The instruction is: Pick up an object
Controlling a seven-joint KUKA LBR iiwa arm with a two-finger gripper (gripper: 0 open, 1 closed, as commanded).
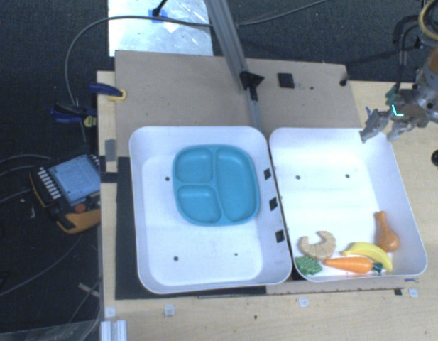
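Hovering over the right bin's (407,190) far corner, the gripper (380,128) hangs spread, pinching nothing.

Bench (204,91): 2 white bins (204,261) (332,162) side by side.

arm (435,55) cut off by right edge; gripper (380,128) finger spacing too small to tell

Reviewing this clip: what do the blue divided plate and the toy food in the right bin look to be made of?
Blue divided plate: probably moulded plastic, matte, with uniform colour and soft rounded dividers. Banana, carrot and drumstick: likely plastic toys, given their saturated colours and smooth, slightly shiny surfaces. Both bins look like thin white plastic.
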